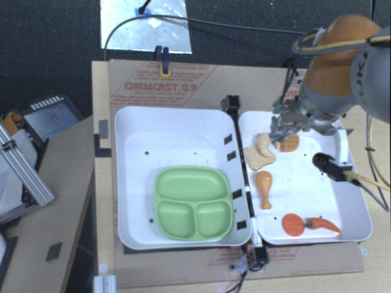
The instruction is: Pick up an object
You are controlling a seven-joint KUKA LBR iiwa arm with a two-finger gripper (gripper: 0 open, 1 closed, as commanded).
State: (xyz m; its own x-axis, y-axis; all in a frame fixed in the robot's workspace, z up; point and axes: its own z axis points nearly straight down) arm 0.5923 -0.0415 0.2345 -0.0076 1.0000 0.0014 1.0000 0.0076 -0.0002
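Partly hidden, orange food piece (289, 143) under the fingers (282, 132) — grip and opening unclear; right bin (351, 191).

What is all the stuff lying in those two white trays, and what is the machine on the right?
bins: two, white, side by side on the bench
plate: one, green, three compartments, left bin
drumstick: one, orange-tan, middle of right bin
tan piece: one, beige, right bin, above the drumstick
orange piece: one, orange-brown, right bin, by the gripper
tomato: one, red, front of right bin
carrot: one, orange, beside the tomato
arm: one, grey and orange, from the right
gripper: one, dark grey, low over the right bin's far end
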